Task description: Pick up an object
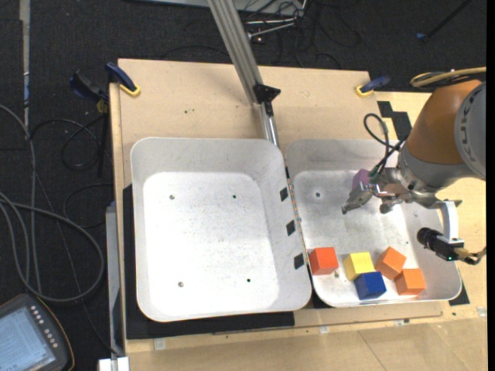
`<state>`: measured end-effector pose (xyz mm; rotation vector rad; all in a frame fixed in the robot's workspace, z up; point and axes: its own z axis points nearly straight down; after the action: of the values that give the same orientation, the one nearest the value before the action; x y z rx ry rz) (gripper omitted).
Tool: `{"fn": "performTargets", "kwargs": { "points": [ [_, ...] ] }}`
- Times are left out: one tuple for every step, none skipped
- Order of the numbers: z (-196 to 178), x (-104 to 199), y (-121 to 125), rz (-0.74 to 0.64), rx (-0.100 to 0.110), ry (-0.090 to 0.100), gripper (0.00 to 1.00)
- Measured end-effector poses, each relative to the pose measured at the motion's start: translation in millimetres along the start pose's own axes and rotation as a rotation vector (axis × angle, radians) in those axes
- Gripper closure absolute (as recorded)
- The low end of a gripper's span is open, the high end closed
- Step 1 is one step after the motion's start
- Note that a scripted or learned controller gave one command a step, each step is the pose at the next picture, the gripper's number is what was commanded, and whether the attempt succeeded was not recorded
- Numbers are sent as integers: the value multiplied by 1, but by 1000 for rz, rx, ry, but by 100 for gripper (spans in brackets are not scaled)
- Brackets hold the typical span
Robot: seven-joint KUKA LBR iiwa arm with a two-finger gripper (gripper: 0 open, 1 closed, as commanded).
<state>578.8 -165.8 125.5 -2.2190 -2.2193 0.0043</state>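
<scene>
i read this as the approach step: nothing is lifted yet. my gripper [357, 198] sits over the middle of the right bin [325, 157], with the grey arm [445, 141] and its orange band coming in from 3 o'clock. a small purple thing [361, 179] shows right at the fingers, at about 12 o'clock of the tip; i cannot tell whether it is a block or part of the tool, nor whether it is between the fingers. whether the gripper is open or closed i cannot tell from here.

the pickable things i'm sure of are clustered at the bin's 6 o'clock edge, apart from the gripper: an orange cube [323, 260] on its own toward 7 o'clock, then a yellow cube [359, 265] with a blue cube [370, 285] touching it just below, an orange block [392, 261] turned on the diagonal, and another orange block [410, 281] beside it at 5 o'clock.

they look like painted, hard-edged, matte blocks, likely rigid. the bins are shallow white trays with rounded corners and speckled floors; the left bin [155, 161] sits alongside on a pale wooden bench [193, 91].

my judgement for the next move: swing toward 6 o'clock and descend on the lone orange cube, which has room on both sides for the fingers.
</scene>
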Motion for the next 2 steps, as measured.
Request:
{"fn": "performTargets", "kwargs": {
  "points": [
    [32,1,0,0,-1,0,0],
    [20,0,1,0,-6,-1,100]
  ]
}}
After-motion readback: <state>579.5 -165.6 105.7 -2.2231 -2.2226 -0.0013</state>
